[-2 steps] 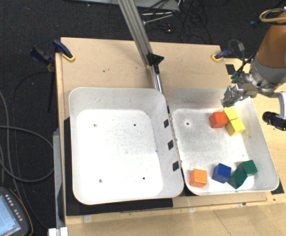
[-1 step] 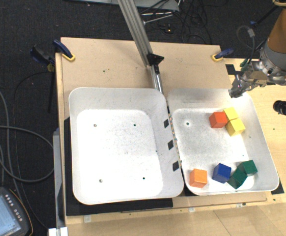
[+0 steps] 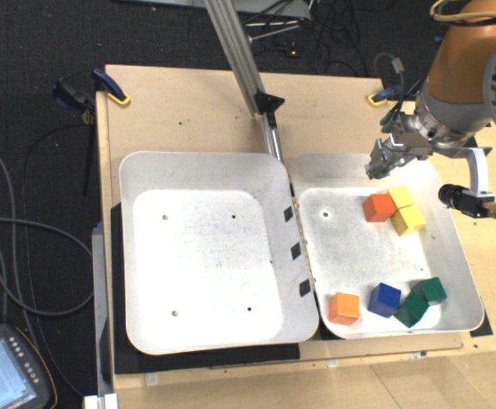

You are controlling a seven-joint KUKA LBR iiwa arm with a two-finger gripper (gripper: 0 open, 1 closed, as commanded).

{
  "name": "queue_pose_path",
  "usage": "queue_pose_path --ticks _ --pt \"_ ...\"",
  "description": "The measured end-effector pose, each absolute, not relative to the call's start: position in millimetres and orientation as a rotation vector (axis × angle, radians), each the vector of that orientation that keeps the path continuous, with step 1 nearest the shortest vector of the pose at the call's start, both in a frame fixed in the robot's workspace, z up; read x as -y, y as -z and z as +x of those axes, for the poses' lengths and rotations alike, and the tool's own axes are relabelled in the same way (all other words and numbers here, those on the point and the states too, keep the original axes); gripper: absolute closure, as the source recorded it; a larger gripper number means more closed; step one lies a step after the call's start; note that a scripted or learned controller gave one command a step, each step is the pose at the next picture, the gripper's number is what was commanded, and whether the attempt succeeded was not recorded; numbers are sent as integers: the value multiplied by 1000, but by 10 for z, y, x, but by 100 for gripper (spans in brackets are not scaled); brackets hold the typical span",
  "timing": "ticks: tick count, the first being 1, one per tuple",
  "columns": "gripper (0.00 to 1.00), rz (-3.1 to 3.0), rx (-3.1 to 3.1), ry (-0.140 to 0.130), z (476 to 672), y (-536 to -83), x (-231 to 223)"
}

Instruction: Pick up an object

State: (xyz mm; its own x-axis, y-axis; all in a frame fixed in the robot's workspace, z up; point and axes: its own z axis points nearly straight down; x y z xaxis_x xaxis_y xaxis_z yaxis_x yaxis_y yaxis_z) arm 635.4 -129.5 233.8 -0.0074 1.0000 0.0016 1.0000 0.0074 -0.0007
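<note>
Orange cube [image 3: 343,308] nearest; no legible writing; hand [image 3: 383,162] finger state indiscernible, above right bin [image 3: 461,254].

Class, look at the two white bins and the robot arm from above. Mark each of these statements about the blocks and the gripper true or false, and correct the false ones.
1. All the blocks lie in the right bin. True.
2. The blue block sits between the orange block and the green blocks. True.
3. The gripper hangs over the left bin. False: it is above the far edge of the right bin.
4. The red block lies alone, apart from the others. False: it lies right beside the yellow blocks.
5. There are three blue blocks. False: one.
</note>
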Motion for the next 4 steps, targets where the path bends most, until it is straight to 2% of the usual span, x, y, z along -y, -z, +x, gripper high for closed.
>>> queue_pose_path --ticks 1,3,4 --pt "100 -2211 2227 -1 6225 -2230 777" --pt "100 -2209 2231 3 5961 -2402 -277" --pt "100 -2210 2229 0 5871 -2279 -837"
